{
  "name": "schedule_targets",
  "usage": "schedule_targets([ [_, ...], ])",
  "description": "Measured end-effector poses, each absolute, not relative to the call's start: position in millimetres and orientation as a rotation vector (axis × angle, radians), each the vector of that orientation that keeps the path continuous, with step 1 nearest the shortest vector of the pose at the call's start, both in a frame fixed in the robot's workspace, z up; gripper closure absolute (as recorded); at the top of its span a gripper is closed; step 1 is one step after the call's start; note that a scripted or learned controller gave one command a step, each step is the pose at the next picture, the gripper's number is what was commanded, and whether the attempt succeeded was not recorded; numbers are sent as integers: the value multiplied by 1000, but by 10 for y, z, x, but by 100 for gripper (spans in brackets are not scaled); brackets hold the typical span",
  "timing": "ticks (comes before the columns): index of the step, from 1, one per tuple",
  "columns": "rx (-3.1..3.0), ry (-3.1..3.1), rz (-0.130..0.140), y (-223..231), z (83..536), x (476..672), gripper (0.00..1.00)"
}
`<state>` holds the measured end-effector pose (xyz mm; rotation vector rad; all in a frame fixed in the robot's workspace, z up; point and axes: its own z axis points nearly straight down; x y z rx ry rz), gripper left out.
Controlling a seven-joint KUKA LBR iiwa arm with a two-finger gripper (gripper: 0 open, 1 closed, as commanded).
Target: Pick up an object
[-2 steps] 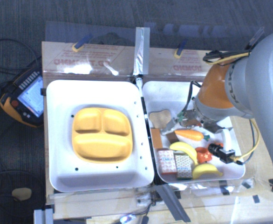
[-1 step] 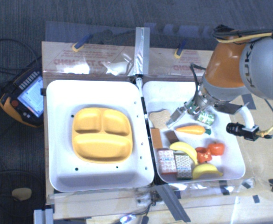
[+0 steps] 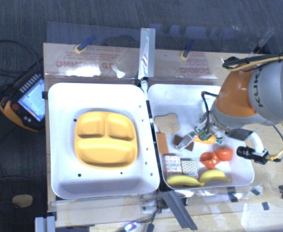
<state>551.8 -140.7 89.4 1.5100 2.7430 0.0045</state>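
Bananas (image 3: 199, 179) lie below the gripper (image 3: 203, 135), whose state I cannot tell.

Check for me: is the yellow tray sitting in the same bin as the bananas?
No, the yellow tray lies in the left bin; the bananas lie in the right bin.

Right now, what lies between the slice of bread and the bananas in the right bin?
In the camera view, two small packets lie side by side between the bread and the bananas, with a brown bar along the bin's left wall.
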Motion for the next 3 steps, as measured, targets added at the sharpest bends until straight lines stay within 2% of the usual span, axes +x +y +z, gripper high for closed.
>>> schedule_targets([
  [1, 1508, 2740, 11, -1395, 1001, 5540, 100],
  [2, 1575, 2720, 1, -1176, 1154, 5576, 100],
  [3, 1688, 2649, -2, -514, 1834, 6171, 100],
])
